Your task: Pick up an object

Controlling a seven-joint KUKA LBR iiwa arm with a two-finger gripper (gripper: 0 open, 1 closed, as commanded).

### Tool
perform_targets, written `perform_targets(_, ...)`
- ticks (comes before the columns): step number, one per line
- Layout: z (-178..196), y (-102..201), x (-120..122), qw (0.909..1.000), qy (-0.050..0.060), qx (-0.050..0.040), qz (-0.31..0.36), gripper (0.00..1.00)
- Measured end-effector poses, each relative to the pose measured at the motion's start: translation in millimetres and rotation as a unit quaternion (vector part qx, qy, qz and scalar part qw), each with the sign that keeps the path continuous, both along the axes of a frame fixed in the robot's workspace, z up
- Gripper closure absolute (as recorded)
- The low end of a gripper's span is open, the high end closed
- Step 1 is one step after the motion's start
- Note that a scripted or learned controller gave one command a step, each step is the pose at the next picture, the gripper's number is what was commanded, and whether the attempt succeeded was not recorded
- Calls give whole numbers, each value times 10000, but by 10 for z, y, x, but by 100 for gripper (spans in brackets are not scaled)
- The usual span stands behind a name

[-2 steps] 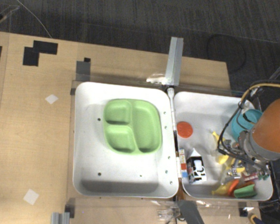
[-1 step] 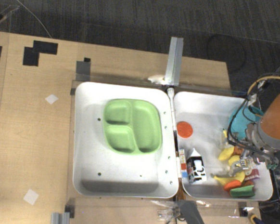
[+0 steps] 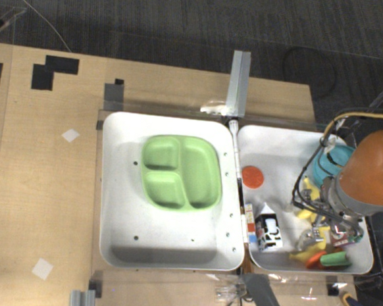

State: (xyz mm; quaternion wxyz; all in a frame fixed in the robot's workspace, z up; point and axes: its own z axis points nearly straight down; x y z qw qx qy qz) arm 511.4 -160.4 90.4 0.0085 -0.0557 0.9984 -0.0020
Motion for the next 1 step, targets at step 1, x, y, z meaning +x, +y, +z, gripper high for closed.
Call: perform_targets(1, -19, -259, 759, 10000, 14, 3, 12, 0)
